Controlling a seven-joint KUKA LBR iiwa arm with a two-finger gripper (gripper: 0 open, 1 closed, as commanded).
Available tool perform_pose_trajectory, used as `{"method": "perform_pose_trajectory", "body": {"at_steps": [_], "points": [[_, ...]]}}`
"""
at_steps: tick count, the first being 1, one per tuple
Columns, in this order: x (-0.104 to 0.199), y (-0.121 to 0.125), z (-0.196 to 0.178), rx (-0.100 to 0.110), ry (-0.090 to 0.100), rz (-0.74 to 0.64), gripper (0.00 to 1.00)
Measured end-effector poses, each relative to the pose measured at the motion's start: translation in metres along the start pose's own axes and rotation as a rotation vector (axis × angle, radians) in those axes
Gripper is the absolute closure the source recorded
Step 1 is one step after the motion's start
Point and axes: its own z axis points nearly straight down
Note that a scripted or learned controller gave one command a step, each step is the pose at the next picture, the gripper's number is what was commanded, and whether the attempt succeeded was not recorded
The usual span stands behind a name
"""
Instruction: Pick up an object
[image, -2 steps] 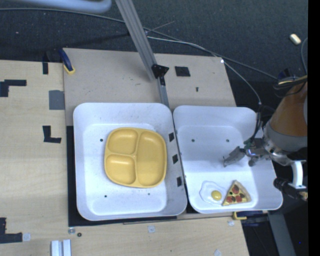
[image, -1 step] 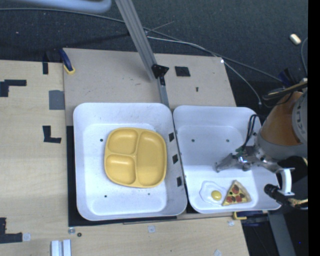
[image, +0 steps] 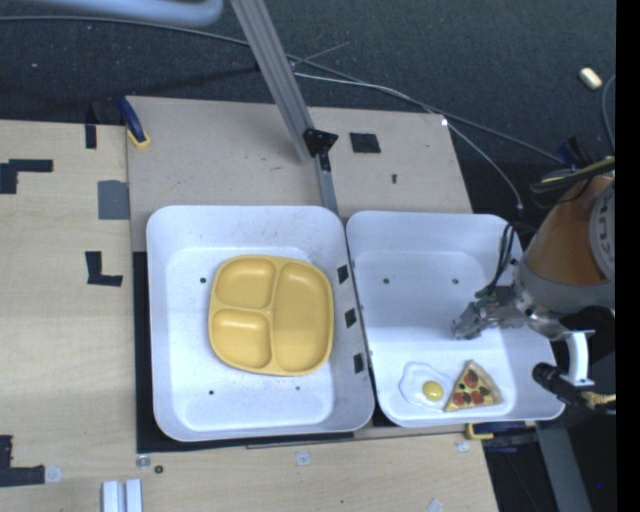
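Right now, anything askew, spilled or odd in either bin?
Nothing stands out. The yellow divided plate lies flat in the left bin, turned a little off square. The fried egg toy and pizza slice toy lie side by side at the right bin's near edge.

The right-hand white bin (image: 430, 222) lies beneath and around the gripper (image: 470, 325). The other white bin (image: 160, 300) touches it on the side away from the arm. Both sit on a tan board (image: 250, 150). Up the view from the gripper, a grey metal rail (image: 280, 70) slants down to a black bracket (image: 320, 140) just above the seam between the bins, with a black square mark (image: 365, 143) beside it. Thin cables (image: 480, 140) trail above the gripper. Well apart, at the board's far corner, is a blue clamp (image: 135, 125).
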Motion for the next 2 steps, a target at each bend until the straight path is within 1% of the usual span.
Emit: {"method": "perform_pose_trajectory", "body": {"at_steps": [1,2], "points": [[-0.002,-0.006,-0.045,0.005,0.002,0.001,1.0],[-0.005,-0.013,-0.092,0.005,0.002,0.0,1.0]]}}
